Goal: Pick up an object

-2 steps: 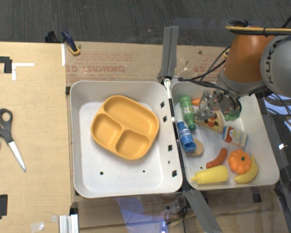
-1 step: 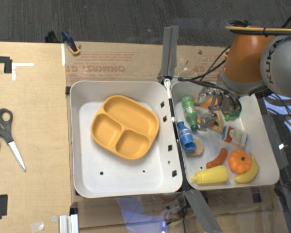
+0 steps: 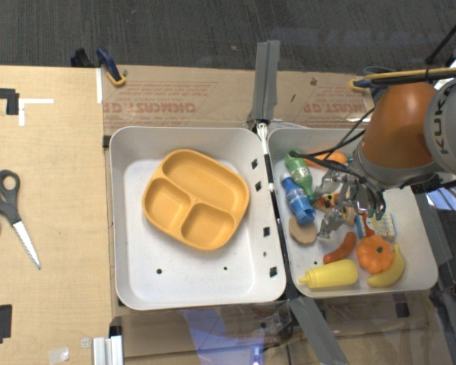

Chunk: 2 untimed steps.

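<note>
- You have two white bins side by side: the left bin (image 3: 129,226) carries one orange divided plate (image 3: 196,198) toward its upper middle, with bare floor along the bottom and both sides of it.
- The right bin (image 3: 422,268) is crowded, and little open floor shows between its things.
- The arm (image 3: 399,128) reaches in from the right, and its gripper (image 3: 342,207) sits low over the middle of the right bin, among the toys.
- Just beside the gripper you see a blue bottle (image 3: 297,198), a green bottle (image 3: 299,170), a tan disc (image 3: 303,233), a red pepper (image 3: 340,248), a small pumpkin (image 3: 375,255), a banana (image 3: 390,271) and a yellow squeeze bottle (image 3: 330,274) near the front wall.
- The arm's orange band hides the bin's back right corner.
- You cannot tell whether the fingers are parted or closed; clutter and cables blur them.
</note>
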Tool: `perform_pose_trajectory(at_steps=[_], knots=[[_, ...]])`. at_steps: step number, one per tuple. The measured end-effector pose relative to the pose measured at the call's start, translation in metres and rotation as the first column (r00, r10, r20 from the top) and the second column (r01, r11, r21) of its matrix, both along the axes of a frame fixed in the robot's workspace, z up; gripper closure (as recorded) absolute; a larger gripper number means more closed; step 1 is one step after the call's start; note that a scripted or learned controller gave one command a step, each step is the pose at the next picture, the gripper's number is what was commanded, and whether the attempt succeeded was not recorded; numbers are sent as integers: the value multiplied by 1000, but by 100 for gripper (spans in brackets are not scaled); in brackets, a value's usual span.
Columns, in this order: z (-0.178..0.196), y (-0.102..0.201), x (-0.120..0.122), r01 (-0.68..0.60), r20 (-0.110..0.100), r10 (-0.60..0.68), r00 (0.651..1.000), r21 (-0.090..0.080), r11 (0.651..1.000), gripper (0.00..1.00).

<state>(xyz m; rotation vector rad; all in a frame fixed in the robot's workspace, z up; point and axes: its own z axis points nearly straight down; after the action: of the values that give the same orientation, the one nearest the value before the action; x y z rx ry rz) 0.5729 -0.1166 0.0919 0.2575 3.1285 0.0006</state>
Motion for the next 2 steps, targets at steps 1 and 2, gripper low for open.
perform_pose_trajectory(at_steps=[1,2], knots=[[0,23,19,-3,0,3,1000,-1,1000,0],[22,-28,34,-46,1,46,999,-1,999,0]])
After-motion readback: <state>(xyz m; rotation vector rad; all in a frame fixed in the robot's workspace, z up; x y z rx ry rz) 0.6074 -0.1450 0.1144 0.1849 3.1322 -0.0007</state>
